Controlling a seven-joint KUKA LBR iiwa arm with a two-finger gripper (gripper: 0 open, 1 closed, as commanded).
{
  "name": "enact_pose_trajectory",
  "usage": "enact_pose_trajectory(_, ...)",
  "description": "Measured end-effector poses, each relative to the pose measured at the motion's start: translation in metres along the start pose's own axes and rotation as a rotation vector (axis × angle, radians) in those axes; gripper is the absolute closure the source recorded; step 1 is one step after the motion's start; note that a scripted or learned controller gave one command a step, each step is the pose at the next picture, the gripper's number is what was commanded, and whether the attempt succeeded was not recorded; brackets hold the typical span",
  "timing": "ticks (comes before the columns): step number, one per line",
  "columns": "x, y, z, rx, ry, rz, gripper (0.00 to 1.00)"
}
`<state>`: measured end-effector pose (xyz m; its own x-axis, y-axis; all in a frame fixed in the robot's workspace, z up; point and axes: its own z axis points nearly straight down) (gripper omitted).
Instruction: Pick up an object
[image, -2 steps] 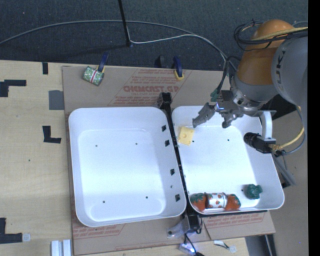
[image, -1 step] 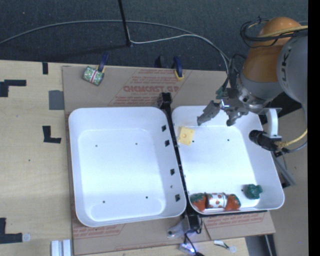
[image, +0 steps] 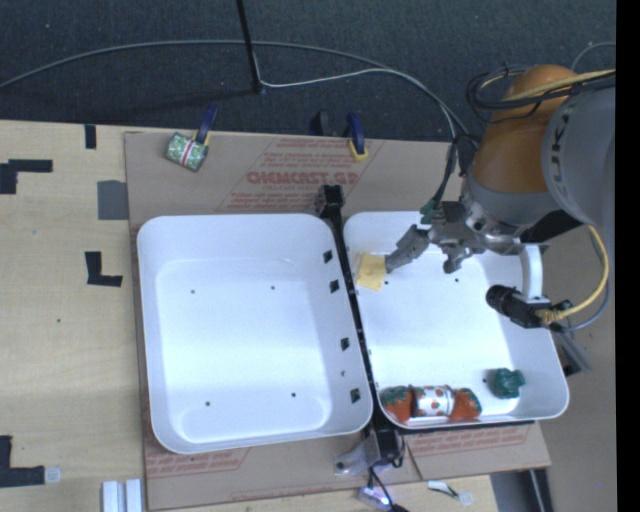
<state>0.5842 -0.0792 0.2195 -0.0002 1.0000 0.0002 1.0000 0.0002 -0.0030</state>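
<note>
1. Camera view looked down on the counter, where two shallow white bins sat side by side on a cardboard sheet.
2. The arm came in from the right — grey, with its orange band above the wrist — and hung over the upper part of the right bin.
3. Its gripper pointed down and to the left; the fingers stood spread apart, with nothing between them.
4. A pale yellow block lay in the right bin's upper left corner, close against the divider, just beside the nearer fingertip; I could not tell whether they touched.
5. Along the right bin's lower edge lay an orange-and-white object with a green end, and near it, towards the lower right corner, a small green object.
6. The left bin showed only its white floor.
7. Off the bins, a small green-and-white item rested at the cardboard's upper left corner — well apart from the arm.
</note>
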Motion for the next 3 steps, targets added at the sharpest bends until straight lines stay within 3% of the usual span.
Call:
enact_pose_trajectory(1, 0.033, -0.053, 0.036, 0.001, 0.0, 0.0, 0.0)
enact_pose_trajectory(2, 0.024, -0.031, 0.035, -0.003, 0.0, 0.0, 0.0)
enact_pose_trajectory(3, 0.03, -0.062, 0.035, -0.001, 0.0, 0.0, 0.0)
